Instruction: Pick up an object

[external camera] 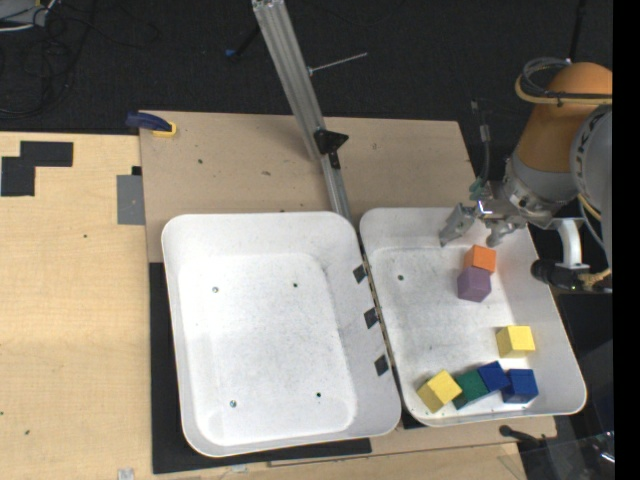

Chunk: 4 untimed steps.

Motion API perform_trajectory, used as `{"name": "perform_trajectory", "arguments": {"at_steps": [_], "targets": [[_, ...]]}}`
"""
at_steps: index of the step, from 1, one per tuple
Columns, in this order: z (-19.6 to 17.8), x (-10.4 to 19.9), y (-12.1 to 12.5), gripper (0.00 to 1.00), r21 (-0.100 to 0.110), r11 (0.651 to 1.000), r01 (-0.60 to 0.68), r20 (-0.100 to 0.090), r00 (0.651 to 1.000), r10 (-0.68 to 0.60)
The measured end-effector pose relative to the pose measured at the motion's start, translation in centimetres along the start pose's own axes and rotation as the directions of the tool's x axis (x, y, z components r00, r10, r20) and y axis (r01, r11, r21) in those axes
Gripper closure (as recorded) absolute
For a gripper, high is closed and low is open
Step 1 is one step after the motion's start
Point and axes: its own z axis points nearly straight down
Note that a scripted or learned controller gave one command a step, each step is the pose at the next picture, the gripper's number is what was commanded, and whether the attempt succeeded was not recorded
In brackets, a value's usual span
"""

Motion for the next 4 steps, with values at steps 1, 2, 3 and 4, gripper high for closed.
{"name": "perform_trajectory", "arguments": {"at_steps": [1,2,3,4], "targets": [[5.3,0.1,0.0,0.00,-0.004,1.000,0.002,0.001,1.000,-0.002],[4.0,0.1,0.1,1.00,-0.006,1.000,0.004,0.003,1.000,-0.004],[-0.3,0.0,0.1,1.00,-0.010,1.000,0.000,0.002,1.000,0.000],[-6.7,-0.3,0.2,1.00,-0.013,1.000,0.001,0.003,1.000,-0.001]]}}
